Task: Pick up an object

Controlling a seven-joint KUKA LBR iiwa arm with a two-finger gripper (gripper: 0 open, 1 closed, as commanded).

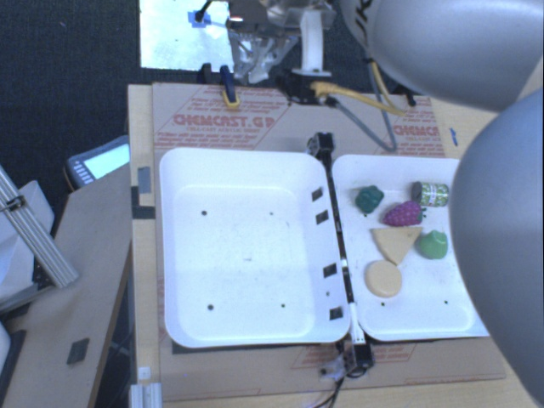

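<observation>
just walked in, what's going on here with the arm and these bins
A grey robot arm is raised above the bench, its gripper up past the far edge of the bins, holding nothing visible. Nothing has been picked yet. The right bin holds six small items, including a purple grape bunch, a green can and a yellow wedge. The left bin sits beside it.

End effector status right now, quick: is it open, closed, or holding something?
End effector: up past the far edge of the bins; open or closed cannot be told from the camera view, and nothing can be seen held in it.
</observation>
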